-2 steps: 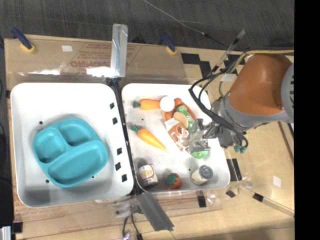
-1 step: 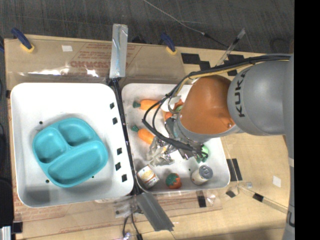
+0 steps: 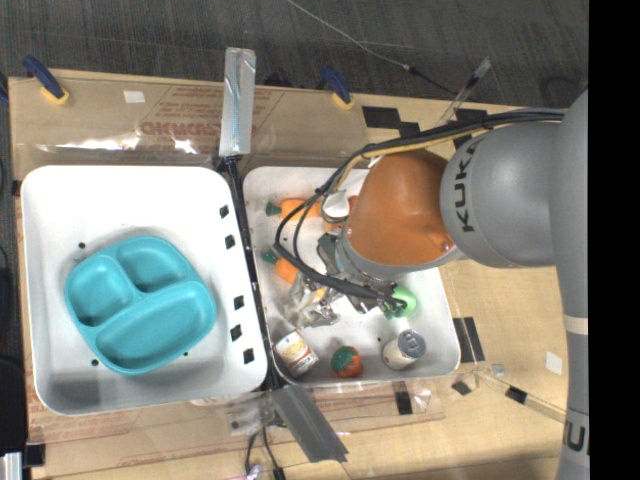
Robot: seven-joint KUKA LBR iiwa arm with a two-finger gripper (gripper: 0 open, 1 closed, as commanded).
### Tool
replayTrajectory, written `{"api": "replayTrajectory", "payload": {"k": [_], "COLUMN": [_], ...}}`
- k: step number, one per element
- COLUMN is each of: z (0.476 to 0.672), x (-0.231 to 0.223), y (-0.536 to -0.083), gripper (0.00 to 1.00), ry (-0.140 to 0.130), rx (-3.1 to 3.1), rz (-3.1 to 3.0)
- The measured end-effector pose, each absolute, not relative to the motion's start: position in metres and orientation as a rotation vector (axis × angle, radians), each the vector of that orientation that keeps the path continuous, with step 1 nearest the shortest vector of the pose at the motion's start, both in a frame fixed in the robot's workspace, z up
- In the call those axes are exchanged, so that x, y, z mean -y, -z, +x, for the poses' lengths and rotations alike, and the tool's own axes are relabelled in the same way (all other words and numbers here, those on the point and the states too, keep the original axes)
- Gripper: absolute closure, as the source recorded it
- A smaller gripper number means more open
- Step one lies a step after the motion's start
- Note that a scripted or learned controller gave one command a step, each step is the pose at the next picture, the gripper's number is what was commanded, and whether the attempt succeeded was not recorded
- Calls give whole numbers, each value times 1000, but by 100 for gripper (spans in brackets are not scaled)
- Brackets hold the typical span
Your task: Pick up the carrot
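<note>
Plainly, the claw [image 3: 318, 298], its state impossible to tell beneath the wrist, could miss the carrot [image 3: 287, 271] just left of it, grabbing clutter.

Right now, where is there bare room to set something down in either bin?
Left bin: bare floor rings the teal divided plate, widest toward the far wall. Right bin: crowded, with the arm over the carrot and small items.
</note>
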State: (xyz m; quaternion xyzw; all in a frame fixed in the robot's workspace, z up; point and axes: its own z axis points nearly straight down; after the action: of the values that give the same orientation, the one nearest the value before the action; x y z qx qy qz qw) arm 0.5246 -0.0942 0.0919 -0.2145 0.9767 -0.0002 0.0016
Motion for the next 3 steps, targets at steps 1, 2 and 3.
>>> {"api": "replayTrajectory", "payload": {"k": [1, 2, 3], "z": [547, 581, 623], "x": [103, 95, 97], "y": [-93, -93, -94], "gripper": [0, 0, 0], "ry": [1, 1, 2], "rx": [-2872, -2870, -3057], "rz": [-1264, -1271, -701]}}
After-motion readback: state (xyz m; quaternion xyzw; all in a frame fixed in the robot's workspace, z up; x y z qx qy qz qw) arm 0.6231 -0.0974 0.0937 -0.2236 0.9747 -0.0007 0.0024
